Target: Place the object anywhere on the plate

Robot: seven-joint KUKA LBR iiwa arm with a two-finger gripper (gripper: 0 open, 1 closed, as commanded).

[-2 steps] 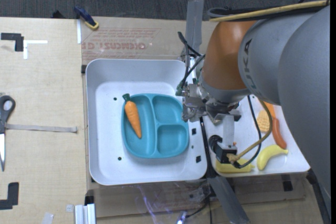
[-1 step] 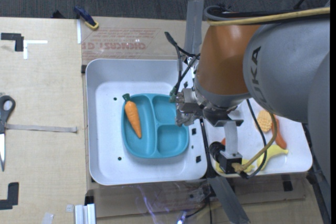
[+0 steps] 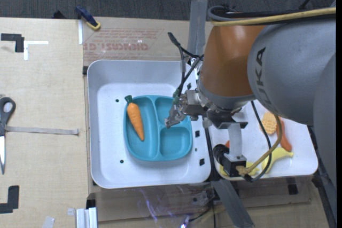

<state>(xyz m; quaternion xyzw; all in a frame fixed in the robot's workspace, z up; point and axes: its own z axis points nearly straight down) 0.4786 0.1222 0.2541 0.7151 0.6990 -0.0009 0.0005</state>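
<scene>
Lowest in the frame, right of centre, a yellow piece [image 3: 278, 156] and an orange waffle-like piece [image 3: 269, 124] lie in the right bin [image 3: 304, 165], partly under my arm [image 3: 267, 77]. If I swing wide on the way out, my wrist could sweep them about, though they are no part of this job.

At mid-frame my tool [image 3: 172, 117] hangs over the right edge of the plate [image 3: 160, 147], low and close to the ridge between its compartments. I cannot tell how the tool stands, because my own wrist shadows it; I see nothing pinched in it.

The carrot [image 3: 134, 119] lies in the plate's left compartment, tip toward the bottom of the frame, well apart from the tool. By my judgement the placing is as good as done, so the risks are in leaving. A low retreat could catch the plate's rim and drag it across the left bin [image 3: 101, 168], or tip it and roll the carrot out. The dangling cable [image 3: 184, 69] near the tool could also snag.

Farthest up, the desk [image 3: 43, 83] carries nothing in my path.
</scene>
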